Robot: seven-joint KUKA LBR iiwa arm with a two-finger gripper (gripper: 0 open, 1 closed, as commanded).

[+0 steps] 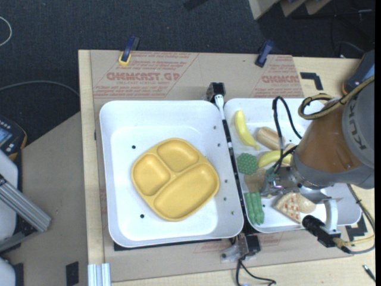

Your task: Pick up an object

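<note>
Nearest, at five o'clock in the right bin (262,224): pizza slice (293,206), green strip (255,207). End effector (275,182) low over these, grip state impossible to tell. Farther, toward twelve: broccoli (247,162), bananas (241,128), bread roll (268,137). At nine, left bin (119,159), yellow divided plate (174,178).

End effector (275,182) mostly buried under arm (333,148), finger state unreadable. Right bin (253,224) half covered, 3 o'clock side. Pizza slice (292,206) partly hidden.
</note>
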